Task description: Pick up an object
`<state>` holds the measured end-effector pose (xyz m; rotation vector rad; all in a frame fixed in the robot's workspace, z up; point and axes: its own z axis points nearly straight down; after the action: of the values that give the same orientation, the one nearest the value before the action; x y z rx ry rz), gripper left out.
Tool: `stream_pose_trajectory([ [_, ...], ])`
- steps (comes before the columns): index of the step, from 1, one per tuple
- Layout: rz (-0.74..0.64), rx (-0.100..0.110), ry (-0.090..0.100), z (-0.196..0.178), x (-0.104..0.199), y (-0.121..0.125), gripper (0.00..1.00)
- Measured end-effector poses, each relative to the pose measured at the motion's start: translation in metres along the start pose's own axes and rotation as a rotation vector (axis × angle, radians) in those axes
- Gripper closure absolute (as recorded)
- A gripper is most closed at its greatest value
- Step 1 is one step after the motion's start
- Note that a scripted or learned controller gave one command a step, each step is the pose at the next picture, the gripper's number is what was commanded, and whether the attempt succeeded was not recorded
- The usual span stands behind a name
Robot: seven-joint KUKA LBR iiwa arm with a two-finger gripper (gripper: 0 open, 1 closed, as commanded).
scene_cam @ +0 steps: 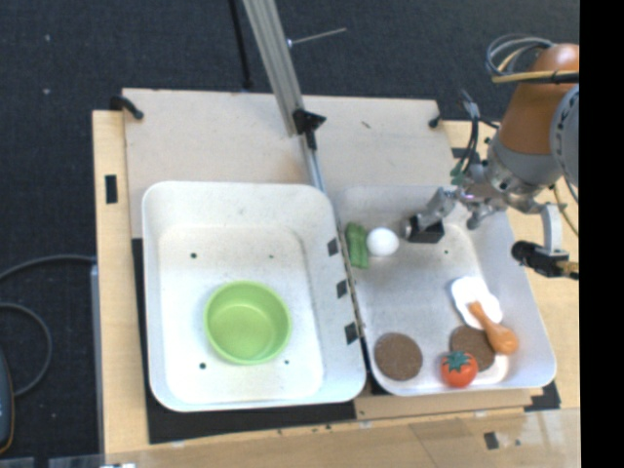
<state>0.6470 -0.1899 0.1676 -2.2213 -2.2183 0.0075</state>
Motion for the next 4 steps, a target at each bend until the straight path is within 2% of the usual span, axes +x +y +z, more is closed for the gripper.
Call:
stream_pose_trajectory([
  [1,0.001,-0.004,0.000,0.060,0.000,-0.002,0.00],
  [2,0.002,-0.011,-0.002,0.047,-0.001,0.000,1.00],
  [4,-0.004,-0.013,-0.001,-0.051,0.003,0.008,1.00],
])
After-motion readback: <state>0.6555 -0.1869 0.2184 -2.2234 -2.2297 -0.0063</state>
